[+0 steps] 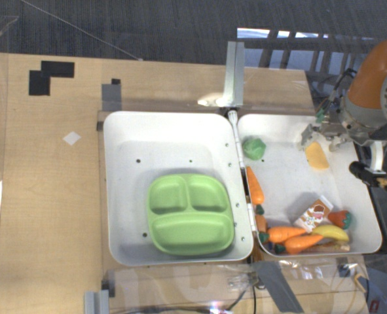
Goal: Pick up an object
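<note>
My gripper [323, 139] hangs over the back right part of the right bin [285, 133], its fingers spread open with nothing between them. Just in front of it a pale orange wedge-shaped piece [318, 157] lies on the bin floor, apart from the fingertips. A green leafy ball [253, 148] rests near the bin's left wall. An orange carrot [255, 188] lies along that wall. At the front of the bin there is a pile: two carrots [291, 234], a yellow banana [331, 232], a small printed carton [313, 214] and a red piece [339, 218].
The left bin [134, 142] holds a green divided plate [190, 213] at its front. A metal post [235, 74] stands behind the divider between the bins. The arm's orange band [373, 77] and grey body rise at the right edge.
</note>
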{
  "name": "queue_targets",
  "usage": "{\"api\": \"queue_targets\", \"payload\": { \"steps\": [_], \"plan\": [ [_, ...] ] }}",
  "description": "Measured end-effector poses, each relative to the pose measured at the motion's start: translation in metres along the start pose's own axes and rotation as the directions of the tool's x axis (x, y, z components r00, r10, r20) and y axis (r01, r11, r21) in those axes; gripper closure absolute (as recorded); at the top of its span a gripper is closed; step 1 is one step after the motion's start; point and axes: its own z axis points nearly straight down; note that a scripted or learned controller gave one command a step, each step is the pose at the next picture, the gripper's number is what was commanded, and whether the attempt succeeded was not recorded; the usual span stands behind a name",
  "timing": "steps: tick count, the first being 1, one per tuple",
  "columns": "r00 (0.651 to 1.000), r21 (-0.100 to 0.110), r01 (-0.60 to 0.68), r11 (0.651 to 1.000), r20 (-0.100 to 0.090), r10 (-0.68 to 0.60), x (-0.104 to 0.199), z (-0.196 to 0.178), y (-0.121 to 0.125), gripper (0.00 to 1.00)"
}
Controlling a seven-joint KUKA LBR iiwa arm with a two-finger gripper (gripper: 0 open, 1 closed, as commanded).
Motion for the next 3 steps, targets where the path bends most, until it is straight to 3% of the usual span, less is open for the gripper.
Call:
{"api": "queue_targets", "payload": {
  "steps": [1,2,3],
  "plan": [
    [0.999,0.002,0.047,0.999,0.000,-0.047,0.004,0.015,-0.014,0.00],
    [0.999,-0.008,0.049,0.999,0.000,-0.049,0.006,0.000,-0.010,1.00],
    [0.999,-0.008,0.049,0.999,0.000,-0.049,0.006,0.001,-0.010,0.00]
  ]
}}
